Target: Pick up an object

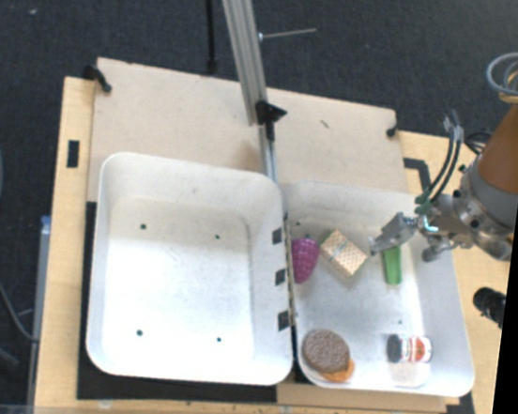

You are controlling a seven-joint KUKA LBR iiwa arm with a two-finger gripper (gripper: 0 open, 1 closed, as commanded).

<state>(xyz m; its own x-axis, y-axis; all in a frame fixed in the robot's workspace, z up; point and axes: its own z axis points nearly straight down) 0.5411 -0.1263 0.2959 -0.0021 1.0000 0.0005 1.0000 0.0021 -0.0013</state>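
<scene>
Two shallow white bins sit side by side on the bench, and all the loose things lie in the right bin [443,316]. The arm [504,158], grey with an orange band above the wrist, reaches in from the right, and its gripper [410,238] hangs over the far right part of that bin. Its two fingers are spread apart with nothing between them: one finger [390,234] points left toward the middle of the bin, the other [435,250] is shorter in view and lies nearer the wrist. Just below the gripper a green cylinder [391,264] lies on the bin floor, running near to far, and whether the left finger touches its far end cannot be told from this slant. To the left of the cylinder, close beside it, is a tan block [343,253] with a speckled top, turned at an angle. Further left, against the wall shared by the two bins, lies a purple object [303,257]. Near the front edge sits a round brown disc on an orange base [328,353], and to its right, well apart, a small red and white item [409,349] with a dark end. The left bin [184,272] shows its bare white floor with a few dark dots. A metal rail [247,48] slants from the far side down to the seam between the bins
</scene>
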